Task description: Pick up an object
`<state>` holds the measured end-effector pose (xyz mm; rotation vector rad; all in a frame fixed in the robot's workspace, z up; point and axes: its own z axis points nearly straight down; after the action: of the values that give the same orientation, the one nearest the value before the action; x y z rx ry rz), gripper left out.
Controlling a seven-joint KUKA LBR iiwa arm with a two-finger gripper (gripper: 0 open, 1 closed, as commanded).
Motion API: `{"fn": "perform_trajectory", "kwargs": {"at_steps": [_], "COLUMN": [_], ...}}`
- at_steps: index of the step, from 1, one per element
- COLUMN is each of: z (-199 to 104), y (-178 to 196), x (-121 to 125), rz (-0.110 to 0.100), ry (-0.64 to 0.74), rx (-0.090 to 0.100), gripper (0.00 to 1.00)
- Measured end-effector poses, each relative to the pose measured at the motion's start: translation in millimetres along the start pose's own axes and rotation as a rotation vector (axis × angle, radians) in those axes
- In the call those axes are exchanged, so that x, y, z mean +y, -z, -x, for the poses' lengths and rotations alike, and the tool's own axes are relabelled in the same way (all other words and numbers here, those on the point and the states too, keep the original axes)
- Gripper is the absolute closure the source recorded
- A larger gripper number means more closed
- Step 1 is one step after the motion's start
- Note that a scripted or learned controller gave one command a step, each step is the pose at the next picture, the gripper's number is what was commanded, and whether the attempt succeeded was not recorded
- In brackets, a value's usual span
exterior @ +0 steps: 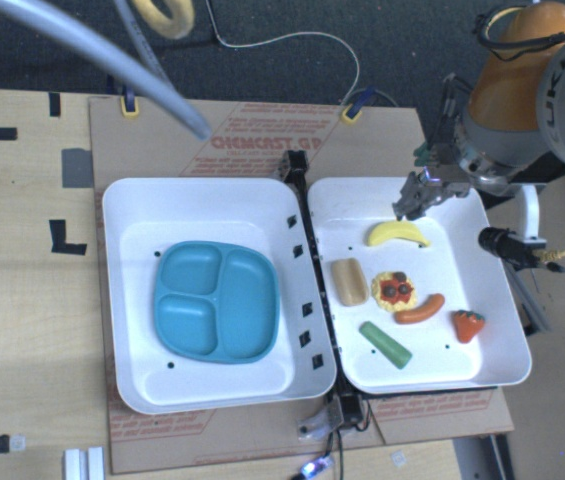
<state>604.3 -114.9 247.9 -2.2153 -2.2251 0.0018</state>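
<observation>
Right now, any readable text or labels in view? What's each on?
"CHEMCAST GP": red print on the brown protective sheet under the bins, behind the left bin.
Fainter red print repeats along that sheet's front edge, too small and blurred to read.
No readable text on the blue divided plate or the toy food.

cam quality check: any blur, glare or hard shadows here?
Camera view: grey tube at top left is out of focus; bins evenly lit, shadows soft, no strong glare; banana and blue plate sharp; gripper slightly soft.
</observation>
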Motion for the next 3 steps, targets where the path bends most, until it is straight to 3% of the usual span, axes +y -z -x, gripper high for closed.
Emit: {"fn": "perform_trajectory", "kwargs": {"at_steps": [2,3], "z": [-92.0,-145.6], "y": [-21.1,-12.1], "x": [-1.6,-6.6], "rz": [-0.001,0.001], "ry": [0.001,0.003], "rx": [0.001,0.001], "gripper": [1.00,1.00]}}
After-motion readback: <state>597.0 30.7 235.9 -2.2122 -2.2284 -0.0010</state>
